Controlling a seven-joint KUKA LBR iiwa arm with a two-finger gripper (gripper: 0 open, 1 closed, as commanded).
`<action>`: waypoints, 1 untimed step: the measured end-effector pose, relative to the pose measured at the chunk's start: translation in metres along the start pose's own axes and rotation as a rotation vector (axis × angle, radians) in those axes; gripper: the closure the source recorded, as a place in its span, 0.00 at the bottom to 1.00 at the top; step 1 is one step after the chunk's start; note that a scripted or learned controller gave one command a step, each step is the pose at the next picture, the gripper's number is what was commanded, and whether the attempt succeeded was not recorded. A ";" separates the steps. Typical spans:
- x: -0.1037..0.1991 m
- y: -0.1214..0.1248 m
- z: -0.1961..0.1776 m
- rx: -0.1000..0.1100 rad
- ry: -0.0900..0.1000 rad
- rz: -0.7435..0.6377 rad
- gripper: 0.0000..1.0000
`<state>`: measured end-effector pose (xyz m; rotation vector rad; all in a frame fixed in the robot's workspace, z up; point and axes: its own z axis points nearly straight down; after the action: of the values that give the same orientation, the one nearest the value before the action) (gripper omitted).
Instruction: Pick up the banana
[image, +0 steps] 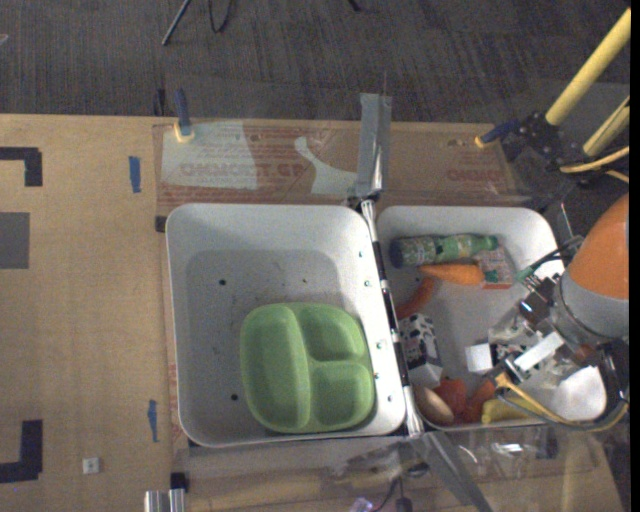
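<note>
The yellow banana lies curved beneath the pincer, whose opening I cannot tell.

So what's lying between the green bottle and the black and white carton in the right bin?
In the camera view, a carrot lies between the green bottle and the carton, with a reddish-orange piece beside it.

You are looking down on a tan counter bearing two shallow white bins side by side. The left bin holds a green divided plate lying flat toward its front right corner. In the right bin, a green bottle lies on its side along the far wall. Just in front of it lies an orange carrot. A small black-and-white carton sits near the bin's left wall, with a pale egg-shaped item at the front.
</note>
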<state>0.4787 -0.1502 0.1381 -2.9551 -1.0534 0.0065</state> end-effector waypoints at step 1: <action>0.010 -0.012 -0.084 -0.003 0.001 -0.001 0.00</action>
<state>0.4795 -0.1351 0.2224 -2.9570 -1.0566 0.0038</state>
